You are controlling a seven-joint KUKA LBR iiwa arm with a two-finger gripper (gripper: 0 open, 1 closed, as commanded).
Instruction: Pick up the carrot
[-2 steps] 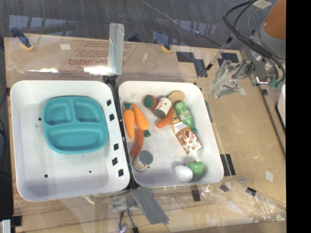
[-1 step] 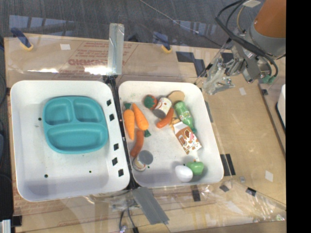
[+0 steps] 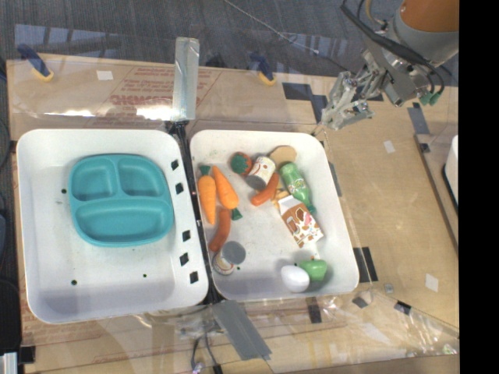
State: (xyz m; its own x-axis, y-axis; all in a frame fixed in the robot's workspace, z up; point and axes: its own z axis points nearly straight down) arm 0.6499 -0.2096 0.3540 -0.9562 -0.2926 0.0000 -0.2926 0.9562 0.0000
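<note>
Hovering off target: gripper (image 3: 348, 104) poised beyond the right bin's (image 3: 331, 209) one-o'clock corner, finger state impossible to tell.

Carrot (image 3: 207, 199) lying at nine o'clock, pressed against a second carrot (image 3: 226, 188) — ripe for a mistaken grab.

Brown counter (image 3: 390, 209) runs under plastic sheeting, dark grey carpet (image 3: 93, 6) up at twelve o'clock, glare at ten.

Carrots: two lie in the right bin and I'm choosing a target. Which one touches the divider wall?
The left carrot, against the bin's left wall; the other carrot lies inward.
</note>
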